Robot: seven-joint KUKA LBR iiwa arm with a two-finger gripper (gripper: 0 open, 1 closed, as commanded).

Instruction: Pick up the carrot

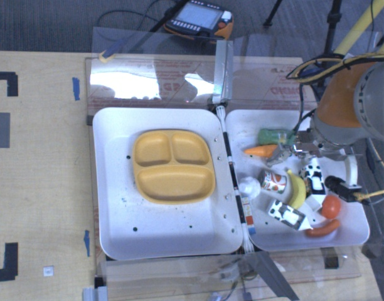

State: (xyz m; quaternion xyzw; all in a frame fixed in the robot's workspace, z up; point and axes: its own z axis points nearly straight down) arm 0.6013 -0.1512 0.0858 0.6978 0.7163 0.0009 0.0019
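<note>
Carrot [260,150] below green packet [272,136]; pincer [286,153] beside it, state unclear; banana [297,190] near.

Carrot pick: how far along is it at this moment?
The gripper has reached the right bin, right beside the carrot. The carrot lies on the bin floor by the green item, not lifted. Grasping and raising it remain.
</note>
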